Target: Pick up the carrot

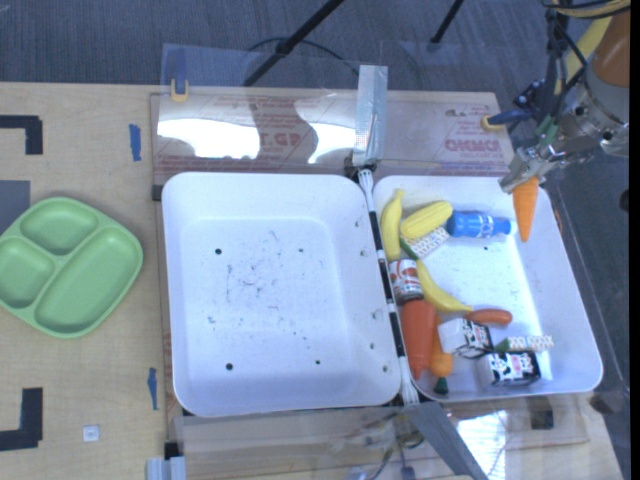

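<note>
A small orange carrot (525,208) hangs point-down above the far right corner of the right bin (575,313). Its thick top end sits between the fingers of my gripper (528,171), which is shut on it. The arm comes in from the upper right, and its wrist and cables cover the area above the carrot. The carrot appears lifted off the bin floor, close to the bin's far right rim.
The right bin holds two bananas (392,218), a yellow corn cob (426,218), a blue bottle (478,226), an orange-red bottle (419,330), a red sausage (490,318) and a black-and-white carton (515,366). The left bin (180,208) adjoins it. A green divided plate (65,265) lies far left.
</note>
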